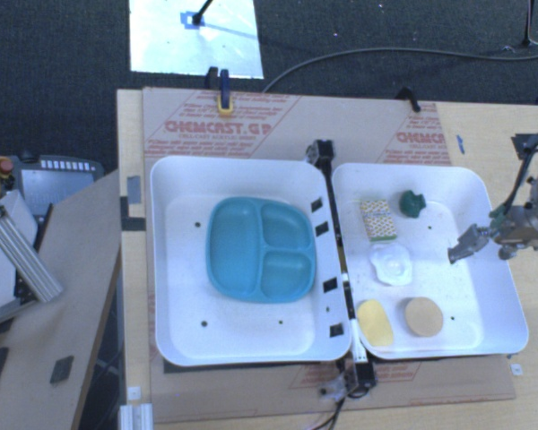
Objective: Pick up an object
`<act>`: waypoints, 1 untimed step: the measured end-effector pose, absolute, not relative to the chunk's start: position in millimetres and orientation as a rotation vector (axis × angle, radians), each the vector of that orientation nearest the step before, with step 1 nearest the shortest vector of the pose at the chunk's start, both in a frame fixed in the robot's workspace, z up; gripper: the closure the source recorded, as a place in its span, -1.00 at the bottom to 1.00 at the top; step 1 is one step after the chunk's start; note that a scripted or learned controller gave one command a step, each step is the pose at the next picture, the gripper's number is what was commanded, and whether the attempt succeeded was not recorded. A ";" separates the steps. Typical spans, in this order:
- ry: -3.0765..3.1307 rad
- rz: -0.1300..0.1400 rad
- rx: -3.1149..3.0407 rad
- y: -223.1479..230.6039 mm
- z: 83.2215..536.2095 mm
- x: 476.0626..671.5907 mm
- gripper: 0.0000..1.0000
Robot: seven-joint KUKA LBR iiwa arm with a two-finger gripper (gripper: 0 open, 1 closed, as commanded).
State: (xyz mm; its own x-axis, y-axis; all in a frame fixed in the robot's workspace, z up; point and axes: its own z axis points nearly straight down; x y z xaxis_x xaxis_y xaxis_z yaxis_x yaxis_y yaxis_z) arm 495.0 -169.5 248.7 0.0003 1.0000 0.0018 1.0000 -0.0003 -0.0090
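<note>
reaching in from the right, the grey arm holds its gripper (457, 251) above the right bin (493, 285), nothing visibly held, whether open or closed cannot be told. the left bin (175, 240) holds a blue divided plate (260, 247). the likely targets lie to the gripper's left: a tan disc (423, 316), yellow piece (374, 322), white piece (392, 263), speckled block (377, 219), green object (412, 203). the wrist is cut off at the frame edge.

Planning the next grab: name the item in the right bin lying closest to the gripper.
The tan disc. It lies nearest the gripper, just below it; the green piece and the white one sit farther away.
</note>
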 end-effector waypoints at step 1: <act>-2.226 -0.001 -2.219 -169.1 254.1 497.3 -1.00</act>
